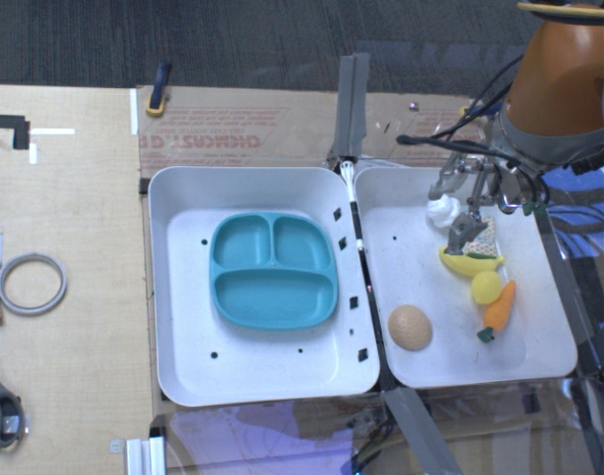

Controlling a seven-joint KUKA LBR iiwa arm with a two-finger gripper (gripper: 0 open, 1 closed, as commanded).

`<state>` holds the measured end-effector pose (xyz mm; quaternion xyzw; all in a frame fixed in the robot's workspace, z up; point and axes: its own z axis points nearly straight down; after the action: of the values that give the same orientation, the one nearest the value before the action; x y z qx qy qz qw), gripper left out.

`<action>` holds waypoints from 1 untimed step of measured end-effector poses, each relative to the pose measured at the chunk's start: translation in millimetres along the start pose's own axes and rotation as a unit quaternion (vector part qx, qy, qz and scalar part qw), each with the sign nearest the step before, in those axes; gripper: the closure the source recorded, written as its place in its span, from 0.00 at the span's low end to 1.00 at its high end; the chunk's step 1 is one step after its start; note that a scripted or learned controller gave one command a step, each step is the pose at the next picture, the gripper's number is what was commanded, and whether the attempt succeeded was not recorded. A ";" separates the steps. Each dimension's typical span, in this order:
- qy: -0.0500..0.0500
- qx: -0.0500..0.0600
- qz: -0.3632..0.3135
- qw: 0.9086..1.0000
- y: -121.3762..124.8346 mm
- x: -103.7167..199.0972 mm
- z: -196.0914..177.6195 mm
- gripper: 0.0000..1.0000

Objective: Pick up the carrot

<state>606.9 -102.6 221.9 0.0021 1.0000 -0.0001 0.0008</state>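
Overhead, the carrot (499, 308) lies in the right bin (421, 364), near its right wall, with its long axis tilted: the orange tip points up and to the right, the green stub end down and to the left. It rests just beside a yellow lemon (486, 286), which sits against a banana-like yellow piece (467, 261) above it, while a tan egg (411, 327) lies well apart to the left. The gripper (467, 231) hangs over the bin's upper part, above that yellow cluster, so the carrot lies below it in the view and slightly to the right. Nothing can be seen held in the gripper, and how wide it stands cannot be told from this angle. A teal divided plate (274, 271) occupies the left bin (173, 295).
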 end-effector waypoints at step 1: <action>0.001 0.000 -0.004 1.000 -48.4 77.8 130.2 0.00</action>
<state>529.2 -150.7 91.6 -0.0015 1.0000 -0.0002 0.0002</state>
